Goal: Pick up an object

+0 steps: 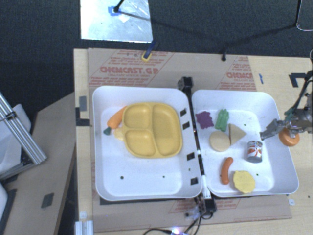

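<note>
Two shallow white bins sit side by side on the bench. The left bin (105, 180) carries a yellow divided plate (150, 129) near its middle, with an orange carrot (116, 117) touching the plate's left rim, toward the bin's left wall.

The right bin (281, 180) carries a scatter of toy food. Near its back left corner lie a purple grape bunch (204, 119) and, just beside it, a green vegetable (222, 120). Toward the middle a round cream disc (219, 141) touches a tan wedge (237, 132). A small can (254, 151) stands right of them. Along the front edge lie a red sausage (225, 170) and a yellow chip (243, 181), close together.

The gripper (270, 129) hangs over the right bin's right edge, pointing inward, with nothing visible between its tips; whether its fingers are spread or closed, I cannot tell. An orange band (289, 139) shows behind it. The can is the nearest thing, lying apart from the gripper.
</note>
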Available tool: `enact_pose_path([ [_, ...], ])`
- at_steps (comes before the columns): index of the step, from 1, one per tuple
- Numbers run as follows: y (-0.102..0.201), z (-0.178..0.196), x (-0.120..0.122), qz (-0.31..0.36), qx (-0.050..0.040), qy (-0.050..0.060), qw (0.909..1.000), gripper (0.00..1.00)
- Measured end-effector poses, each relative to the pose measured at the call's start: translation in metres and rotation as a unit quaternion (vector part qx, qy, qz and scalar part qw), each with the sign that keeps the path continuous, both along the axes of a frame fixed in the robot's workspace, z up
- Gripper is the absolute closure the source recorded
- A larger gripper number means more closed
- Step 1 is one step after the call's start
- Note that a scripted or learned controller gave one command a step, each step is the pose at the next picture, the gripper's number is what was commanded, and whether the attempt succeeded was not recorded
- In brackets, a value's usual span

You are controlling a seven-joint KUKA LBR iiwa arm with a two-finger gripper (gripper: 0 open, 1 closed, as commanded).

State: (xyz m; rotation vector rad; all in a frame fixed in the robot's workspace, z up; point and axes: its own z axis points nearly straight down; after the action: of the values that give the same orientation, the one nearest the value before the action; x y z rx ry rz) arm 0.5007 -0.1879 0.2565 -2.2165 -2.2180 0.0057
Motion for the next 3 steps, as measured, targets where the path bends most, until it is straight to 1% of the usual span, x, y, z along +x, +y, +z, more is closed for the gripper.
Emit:
enact_pose_path([
  [1,0.0,0.004,0.002,0.001,-0.0011,-0.004,1.0,0.0],
  [2,-0.001,-0.059,0.0,0.0,0.0,-0.001,1.0,0.0],
  [3,-0.007,-0.119,-0.001,0.0,-0.0002,-0.002,1.0,0.0],
])
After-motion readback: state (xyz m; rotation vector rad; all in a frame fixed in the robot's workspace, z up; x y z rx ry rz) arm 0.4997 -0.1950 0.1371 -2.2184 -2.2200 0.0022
